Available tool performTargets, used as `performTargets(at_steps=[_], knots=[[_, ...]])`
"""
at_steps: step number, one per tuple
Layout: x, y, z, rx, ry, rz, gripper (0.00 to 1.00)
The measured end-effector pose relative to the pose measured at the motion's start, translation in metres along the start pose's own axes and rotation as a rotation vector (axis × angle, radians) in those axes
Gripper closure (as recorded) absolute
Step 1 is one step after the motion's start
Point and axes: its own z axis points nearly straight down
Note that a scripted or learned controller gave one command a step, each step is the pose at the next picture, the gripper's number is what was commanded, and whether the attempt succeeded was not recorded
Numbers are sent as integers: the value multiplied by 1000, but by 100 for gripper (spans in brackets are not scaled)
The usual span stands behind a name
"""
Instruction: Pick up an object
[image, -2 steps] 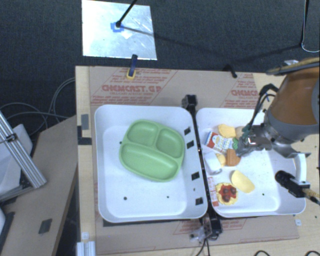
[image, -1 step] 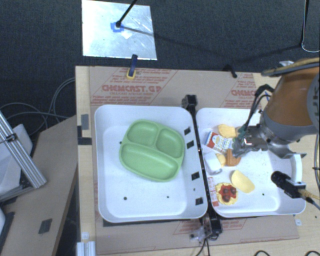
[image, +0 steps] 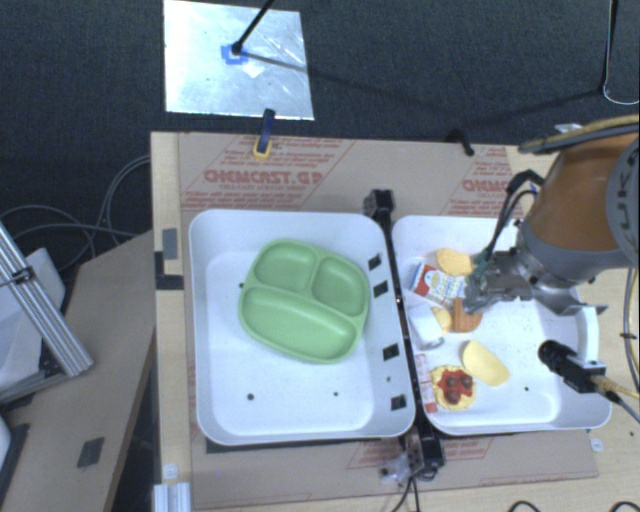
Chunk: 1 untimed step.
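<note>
The right bin (image: 530, 400) holds several small toy foods. A red and white carton (image: 433, 285) lies near the bin's left wall, with a yellow piece (image: 452, 262) just behind it. An orange-brown piece (image: 463, 320) lies right under my gripper (image: 476, 292), which hangs low over the carton's right end. A pale yellow slice (image: 486, 363) and a red and yellow item (image: 454, 386) rest nearer the front. The arm's wrist hides what lies directly beneath the gripper.
The left bin (image: 230, 400) carries a green divided plate (image: 303, 299). A black clip strip (image: 385, 290) runs between the bins. A black part of the arm (image: 565, 365) sticks out over the right bin's front right.
</note>
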Motion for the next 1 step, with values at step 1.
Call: performTargets(at_steps=[1], knots=[[-2,-13,-3,0,0,0,100]])
